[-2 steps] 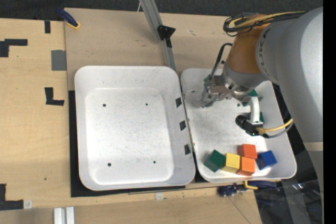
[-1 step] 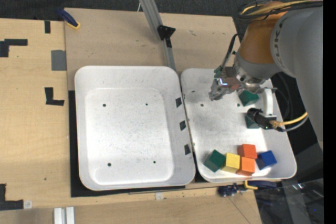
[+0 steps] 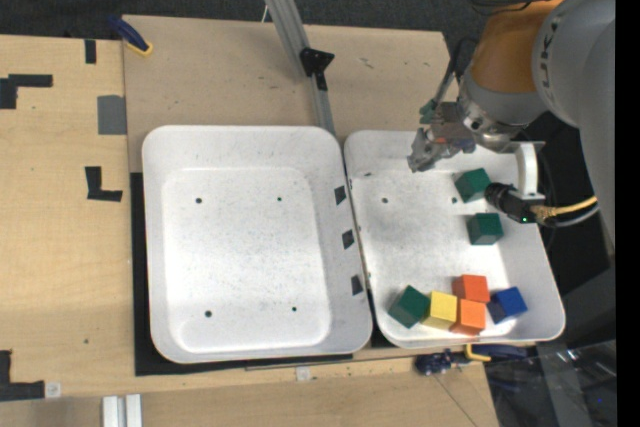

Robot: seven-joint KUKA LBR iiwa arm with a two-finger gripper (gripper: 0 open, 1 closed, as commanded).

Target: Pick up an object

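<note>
Two white bins side by side on desk (image 3: 60, 215). Left bin (image 3: 160, 155) bare of blocks. Right bin (image 3: 385, 235) carries all the blocks.

Gripper (image 3: 428, 153) over upper part of right bin, near far rim, arm reaching in from right. Fingers too small and dark to read: spread or pressed together, cannot tell. Nothing seen between them.

Two green blocks along right side of bin: upper green block (image 3: 472, 184) just beside gripper, lower right of it; lower green block (image 3: 485, 228) a little farther down. Cluster at near edge: dark green block (image 3: 408, 305), yellow block (image 3: 441, 308), two orange blocks (image 3: 470, 300), blue block (image 3: 508, 302), packed touching or nearly so.

Judgement: approach stage, no grasp made. Upper green block the likeliest target, being closest and standing apart from others, so room for fingers on both sides. Cluster harder: neighbours crowd the faces. Risk: gripper sits off to one side of the block, so a straight descent could miss or nudge it.
</note>
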